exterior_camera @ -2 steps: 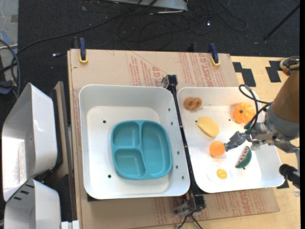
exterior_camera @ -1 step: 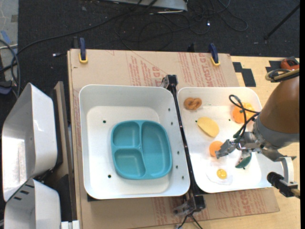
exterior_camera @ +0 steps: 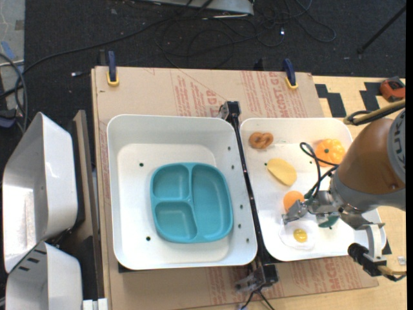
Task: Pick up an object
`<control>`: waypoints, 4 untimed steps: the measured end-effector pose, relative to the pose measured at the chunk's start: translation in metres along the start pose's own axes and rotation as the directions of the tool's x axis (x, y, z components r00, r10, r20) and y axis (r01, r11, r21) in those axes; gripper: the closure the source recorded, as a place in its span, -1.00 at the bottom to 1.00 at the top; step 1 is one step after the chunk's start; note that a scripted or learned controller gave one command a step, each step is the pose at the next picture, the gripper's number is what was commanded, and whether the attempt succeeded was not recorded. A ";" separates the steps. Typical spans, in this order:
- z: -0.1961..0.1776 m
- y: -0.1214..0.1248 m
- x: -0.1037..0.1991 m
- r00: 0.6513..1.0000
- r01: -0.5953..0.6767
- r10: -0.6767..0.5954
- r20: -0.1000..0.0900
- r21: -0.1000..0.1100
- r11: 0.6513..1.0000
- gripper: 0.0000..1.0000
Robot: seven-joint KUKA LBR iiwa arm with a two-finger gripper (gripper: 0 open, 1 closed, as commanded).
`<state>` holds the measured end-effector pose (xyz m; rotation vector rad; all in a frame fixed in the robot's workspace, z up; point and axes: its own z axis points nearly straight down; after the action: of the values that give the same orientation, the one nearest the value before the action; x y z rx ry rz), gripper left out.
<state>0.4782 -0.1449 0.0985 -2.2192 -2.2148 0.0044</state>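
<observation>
In the right bin (exterior_camera: pixel 342 254) lie a brown pretzel (exterior_camera: pixel 261 139), a pale yellow slice (exterior_camera: pixel 282 171), an orange pumpkin-like toy (exterior_camera: pixel 330 150), a small orange piece (exterior_camera: pixel 291 199) and a fried egg (exterior_camera: pixel 300 236). My gripper (exterior_camera: pixel 302 213) hangs low over the bin's front half, just right of the small orange piece and right above the fried egg. It looks very close to the orange piece, but I cannot make out whether it touches it. The arm's orange band (exterior_camera: pixel 371 160) covers the bin's right side.
The left bin (exterior_camera: pixel 122 173) holds a teal divided plate (exterior_camera: pixel 191 202). A black divider (exterior_camera: pixel 244 186) runs between the two bins. White containers (exterior_camera: pixel 35 179) stand off the bench at the far left. Clamps (exterior_camera: pixel 113 70) hold the cardboard at the back.
</observation>
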 end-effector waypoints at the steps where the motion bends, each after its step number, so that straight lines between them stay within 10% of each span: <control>1: -0.013 0.001 0.000 1.000 -0.002 0.002 0.002 -0.005 1.000 1.00; 4: -0.164 0.011 -0.005 1.000 0.006 -0.006 0.005 -0.013 1.000 1.00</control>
<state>0.4905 -0.1506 0.2626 -2.2213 -2.2305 -0.0046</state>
